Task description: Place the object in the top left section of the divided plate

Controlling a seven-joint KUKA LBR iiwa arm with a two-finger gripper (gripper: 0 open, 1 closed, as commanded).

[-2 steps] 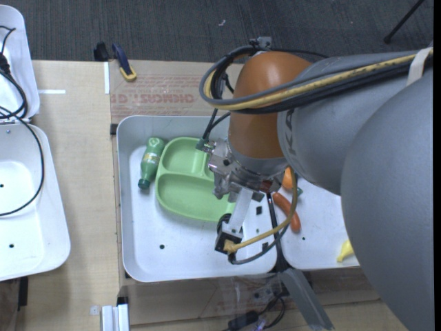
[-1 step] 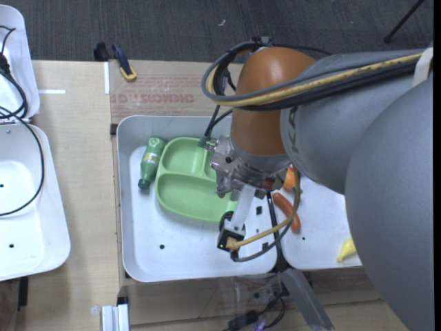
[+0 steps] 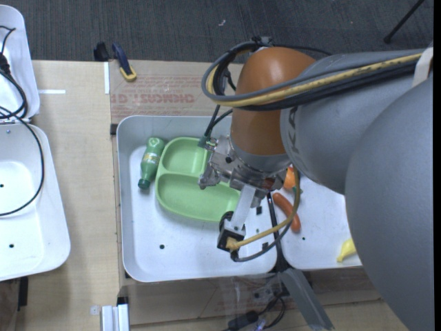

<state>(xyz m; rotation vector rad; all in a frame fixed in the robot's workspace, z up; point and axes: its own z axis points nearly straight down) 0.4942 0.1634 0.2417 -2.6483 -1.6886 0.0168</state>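
A light green divided plate (image 3: 180,185) lies in the left bin (image 3: 138,247), with its sections bare where they show. A small green bottle (image 3: 149,161) lies on the bin floor, touching the plate's left rim. My gripper (image 3: 210,167) hangs over the plate's right part, mostly hidden under the wrist and its orange band. An orange, carrot-like piece (image 3: 288,212) lies just right of the wrist, at the edge of the right bin.
A yellow object (image 3: 346,252) sits in the right bin (image 3: 317,250), partly behind the arm. A cable loop and a bracket (image 3: 234,240) hang off the wrist over the bin's front. A white tray with black cables (image 3: 27,205) stands at far left. A blue-and-yellow clamp (image 3: 122,64) lies at the back.
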